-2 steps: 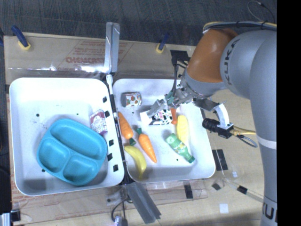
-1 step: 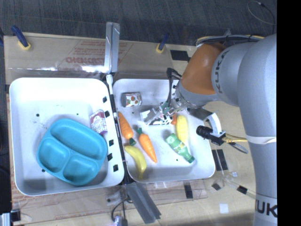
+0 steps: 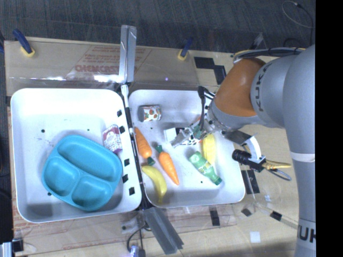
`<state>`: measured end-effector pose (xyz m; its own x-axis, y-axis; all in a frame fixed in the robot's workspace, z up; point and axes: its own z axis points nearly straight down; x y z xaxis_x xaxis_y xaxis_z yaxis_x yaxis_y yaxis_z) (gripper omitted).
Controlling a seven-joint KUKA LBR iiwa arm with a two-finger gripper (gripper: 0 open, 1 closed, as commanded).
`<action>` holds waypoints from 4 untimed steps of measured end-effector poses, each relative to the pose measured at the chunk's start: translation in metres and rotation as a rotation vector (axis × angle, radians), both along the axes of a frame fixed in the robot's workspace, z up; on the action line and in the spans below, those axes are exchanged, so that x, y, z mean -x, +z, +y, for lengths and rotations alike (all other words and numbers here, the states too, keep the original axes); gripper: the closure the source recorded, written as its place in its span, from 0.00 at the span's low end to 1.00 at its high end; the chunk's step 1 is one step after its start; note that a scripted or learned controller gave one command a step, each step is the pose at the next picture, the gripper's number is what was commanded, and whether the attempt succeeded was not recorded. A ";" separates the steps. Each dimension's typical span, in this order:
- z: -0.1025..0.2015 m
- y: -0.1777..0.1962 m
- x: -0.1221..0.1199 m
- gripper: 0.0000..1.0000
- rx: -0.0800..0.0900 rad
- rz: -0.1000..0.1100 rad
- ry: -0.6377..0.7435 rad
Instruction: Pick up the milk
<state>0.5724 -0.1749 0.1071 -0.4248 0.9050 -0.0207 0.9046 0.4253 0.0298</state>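
Milk carton (image 3: 179, 137) in the right-hand bin (image 3: 230, 194), arm (image 3: 241, 92) bending down over it, end effector (image 3: 196, 133) right at the carton's edge, open or closed, can't tell

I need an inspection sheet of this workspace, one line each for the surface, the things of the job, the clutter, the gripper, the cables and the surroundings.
Surface: pale bench bearing left bin and right bin side by side.
Job's things: milk carton, white with black patches, in the right bin.
Clutter: right bin holds can, upper carrot, lower carrot, left banana, right banana, green bottle; left bin holds blue plate and small packet.
Grippers: gripper low at the carton's right end; a hold cannot be judged.
Cables: thin cable on the floor.
Surroundings: dark floor; blue clamp on the bench edge.
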 end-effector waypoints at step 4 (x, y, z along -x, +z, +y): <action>-0.020 -0.015 -0.063 0.00 -0.009 0.037 -0.139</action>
<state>0.6356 -0.1947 0.0921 -0.2953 0.9554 0.0007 0.9554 0.2953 -0.0016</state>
